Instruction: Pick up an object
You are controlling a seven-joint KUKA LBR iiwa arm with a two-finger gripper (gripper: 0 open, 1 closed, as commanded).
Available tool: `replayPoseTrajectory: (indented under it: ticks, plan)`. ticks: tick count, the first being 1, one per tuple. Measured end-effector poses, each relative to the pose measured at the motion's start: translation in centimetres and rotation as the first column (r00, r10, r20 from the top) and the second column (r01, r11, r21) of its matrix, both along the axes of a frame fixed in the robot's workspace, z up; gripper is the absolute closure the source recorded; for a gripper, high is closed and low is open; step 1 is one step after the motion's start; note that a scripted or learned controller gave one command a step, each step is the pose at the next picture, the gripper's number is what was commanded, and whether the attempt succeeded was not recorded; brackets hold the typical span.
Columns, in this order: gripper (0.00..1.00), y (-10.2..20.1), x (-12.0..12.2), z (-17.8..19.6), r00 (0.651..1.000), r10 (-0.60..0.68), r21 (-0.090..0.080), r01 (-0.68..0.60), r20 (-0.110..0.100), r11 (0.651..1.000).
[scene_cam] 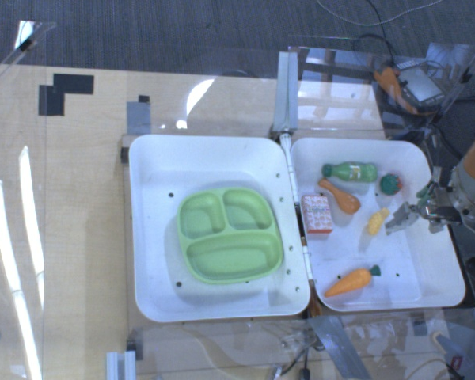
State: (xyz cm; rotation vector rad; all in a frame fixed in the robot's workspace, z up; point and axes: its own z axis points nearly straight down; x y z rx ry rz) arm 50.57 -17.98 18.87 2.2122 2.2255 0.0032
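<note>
Camera view shows the gripper (409, 215), fingers spread and holding nothing, approaching low beside the corn cob (375, 222) in the right bin (447, 291); next it must straddle the cob.

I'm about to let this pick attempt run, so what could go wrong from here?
1. The gripper hangs beside the small yellow corn cob; a slightly off descent could nudge it away rather than grasp it.
2. The corn lies apart from the orange toy carrot, but the white right bin wall is near the arm.
</note>
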Motion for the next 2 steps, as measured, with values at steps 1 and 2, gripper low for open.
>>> replayPoseTrajectory:
  ticks: [1, 2]
  plan:
    - [0.0, 5.1, 5.4, -9.9, 1.0, -0.028, -0.001, 0.028, 0.011, 1.0]
    - [1.0, 5.3, 5.7, -8.7, 1.0, -0.026, 0.001, 0.026, 0.017, 1.0]
